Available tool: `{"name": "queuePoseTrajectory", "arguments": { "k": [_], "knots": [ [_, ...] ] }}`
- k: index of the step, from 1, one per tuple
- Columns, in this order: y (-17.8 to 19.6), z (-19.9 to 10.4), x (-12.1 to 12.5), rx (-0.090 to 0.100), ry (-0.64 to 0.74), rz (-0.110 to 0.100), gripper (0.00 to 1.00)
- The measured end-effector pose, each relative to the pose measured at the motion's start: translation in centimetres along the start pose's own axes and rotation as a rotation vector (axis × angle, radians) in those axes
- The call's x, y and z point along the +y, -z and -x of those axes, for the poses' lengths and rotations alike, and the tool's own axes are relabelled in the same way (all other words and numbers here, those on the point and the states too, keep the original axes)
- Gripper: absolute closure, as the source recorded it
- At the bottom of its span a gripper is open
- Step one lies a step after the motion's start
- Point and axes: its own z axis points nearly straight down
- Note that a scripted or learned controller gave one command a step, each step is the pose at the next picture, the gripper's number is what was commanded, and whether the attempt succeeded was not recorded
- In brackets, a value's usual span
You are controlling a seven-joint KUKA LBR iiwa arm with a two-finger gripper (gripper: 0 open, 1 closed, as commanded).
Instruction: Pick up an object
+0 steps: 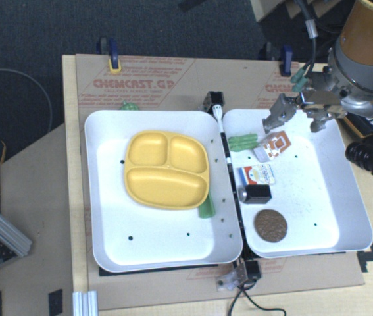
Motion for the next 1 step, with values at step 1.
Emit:
{"name": "queuePoseTrajectory", "arguments": {
  "k": [1],
  "knots": [
    [0.15,0.66,0.12,-0.004,-0.012,-0.012,1.0]
  ]
}}
